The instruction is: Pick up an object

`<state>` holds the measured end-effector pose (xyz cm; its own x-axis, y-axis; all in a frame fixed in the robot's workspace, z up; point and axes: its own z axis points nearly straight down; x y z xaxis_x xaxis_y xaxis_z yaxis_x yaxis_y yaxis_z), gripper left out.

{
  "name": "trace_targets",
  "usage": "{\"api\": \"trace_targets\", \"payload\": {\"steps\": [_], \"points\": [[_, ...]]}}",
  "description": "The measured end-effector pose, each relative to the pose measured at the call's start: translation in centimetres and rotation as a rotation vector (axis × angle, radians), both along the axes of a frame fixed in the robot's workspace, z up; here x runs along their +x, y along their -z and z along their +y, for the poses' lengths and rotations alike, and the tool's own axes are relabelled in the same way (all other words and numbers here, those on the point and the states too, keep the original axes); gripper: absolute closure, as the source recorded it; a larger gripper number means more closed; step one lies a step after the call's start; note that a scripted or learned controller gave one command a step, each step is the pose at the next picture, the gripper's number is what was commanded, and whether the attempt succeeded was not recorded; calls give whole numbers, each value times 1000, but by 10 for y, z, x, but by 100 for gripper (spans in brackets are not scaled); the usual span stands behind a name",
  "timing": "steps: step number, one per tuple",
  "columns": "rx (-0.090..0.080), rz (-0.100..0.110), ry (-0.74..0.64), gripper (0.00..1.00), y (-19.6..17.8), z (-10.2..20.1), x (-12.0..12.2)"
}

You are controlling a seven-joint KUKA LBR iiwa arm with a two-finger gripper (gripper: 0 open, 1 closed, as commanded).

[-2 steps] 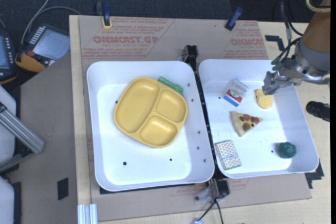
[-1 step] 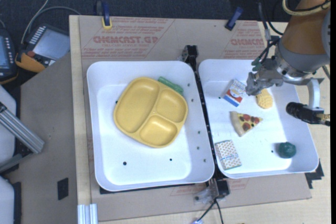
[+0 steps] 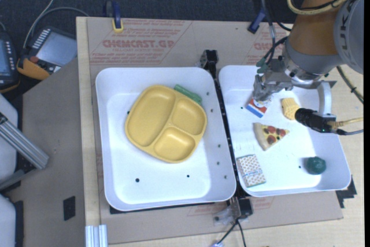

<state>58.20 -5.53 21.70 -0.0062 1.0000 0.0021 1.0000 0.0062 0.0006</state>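
While our gripper [image 3: 261, 95] hangs low in the right bin [image 3: 335, 179], we cannot tell whether it grasps anything. Directly beneath its tip lies a small red, white and blue packet [image 3: 256, 107]; the pizza slice toy [image 3: 269, 135] sits just beyond, nearer the camera.

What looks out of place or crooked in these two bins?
The checkered packet lies tilted against the right bin's near-left wall, riding up the edge. A green piece sits half hidden under the yellow plate.
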Motion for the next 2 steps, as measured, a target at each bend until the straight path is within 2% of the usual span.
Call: {"api": "trace_targets", "payload": {"steps": [1, 2], "points": [[1, 5, 1, 100, 7, 50, -4], [0, 2, 0, 100, 10, 104, 9]]}}
